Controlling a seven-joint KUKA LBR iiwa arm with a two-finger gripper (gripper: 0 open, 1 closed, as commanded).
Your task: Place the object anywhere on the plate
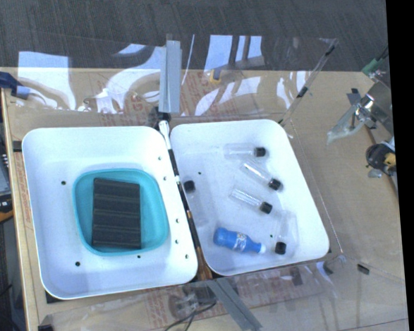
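Camera view, one entry per item.

1. Bench (359, 214): tan top carrying two white bins side by side, their inner edges touching.
2. Left bin (44, 158): shallow, with rounded corners. It holds the plate.
3. Plate (82, 185): teal, a rounded square, lying flat around the middle of the left bin, slightly toward the near side.
4. Block (116, 213): dark and ridged, rectangular. It lies flat on the plate, inside the rim, with its long side running far to near. Nothing else touches it.
5. Right bin (212, 143): same type as the left bin. It holds items 6 to 11.
6. Loose cap (189, 186): small and black, near the bin's left wall, apart from the other items.
7. Vial A (243, 152): clear with a black cap, at the far side, lying down.
8. Vial B (261, 176): clear with a black cap, just nearer than A, lying at a slant.
9. Vial C (250, 199): clear with a black cap, around mid-bin, lying at a slant.
10. Vial D (284, 232): clear with a black cap, at the near right corner.
11. Bottle (237, 240): blue, lying on its side at the near side, just left of vial D.
12. Bar (170, 75): grey metal, standing at the far edge above the seam between the bins.
13. Clamp (362, 111): metal, at the bench's right edge, well apart from the bins.
14. Gripper: state cannot be told.
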